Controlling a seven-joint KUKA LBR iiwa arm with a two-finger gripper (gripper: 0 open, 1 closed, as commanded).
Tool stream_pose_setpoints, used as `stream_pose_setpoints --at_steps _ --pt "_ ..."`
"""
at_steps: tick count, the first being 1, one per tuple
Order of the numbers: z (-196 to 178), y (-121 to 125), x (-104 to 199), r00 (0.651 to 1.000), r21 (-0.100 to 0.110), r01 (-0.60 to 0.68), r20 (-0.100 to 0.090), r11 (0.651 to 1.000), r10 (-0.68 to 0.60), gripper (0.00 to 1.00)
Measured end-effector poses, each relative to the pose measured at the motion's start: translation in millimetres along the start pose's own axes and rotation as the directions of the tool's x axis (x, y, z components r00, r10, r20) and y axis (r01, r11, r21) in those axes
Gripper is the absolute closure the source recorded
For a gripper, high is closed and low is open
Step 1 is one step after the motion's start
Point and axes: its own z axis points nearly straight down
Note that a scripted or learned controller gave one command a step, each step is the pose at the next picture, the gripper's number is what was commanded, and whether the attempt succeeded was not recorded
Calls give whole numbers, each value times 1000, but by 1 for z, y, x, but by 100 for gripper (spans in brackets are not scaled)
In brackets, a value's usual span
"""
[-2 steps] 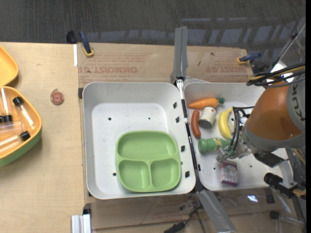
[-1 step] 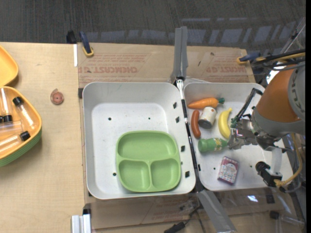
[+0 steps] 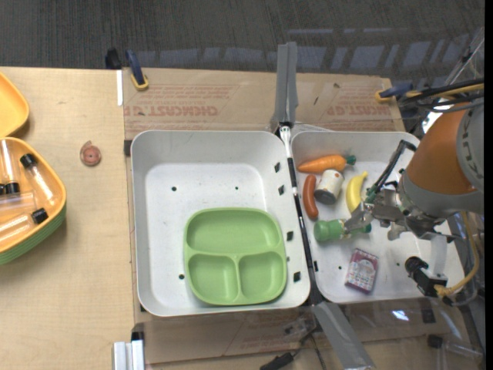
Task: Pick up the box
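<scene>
Toward the near edge of the right bin [image 3: 331,290] lies the box [image 3: 361,270], just below the gripper [image 3: 359,220], whose 2 fingers seem slightly parted and hold nothing.

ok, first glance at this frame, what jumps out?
The green divided plate lying alone in the left bin. Then the right bin: carrot, banana and small box, with the gripper low over the green toy, not the box.
</scene>
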Motion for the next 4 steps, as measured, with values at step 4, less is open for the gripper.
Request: stream_pose_setpoints --at_steps 4 --pt "31 -30 17 998 0 60 -1 998 -60 0"
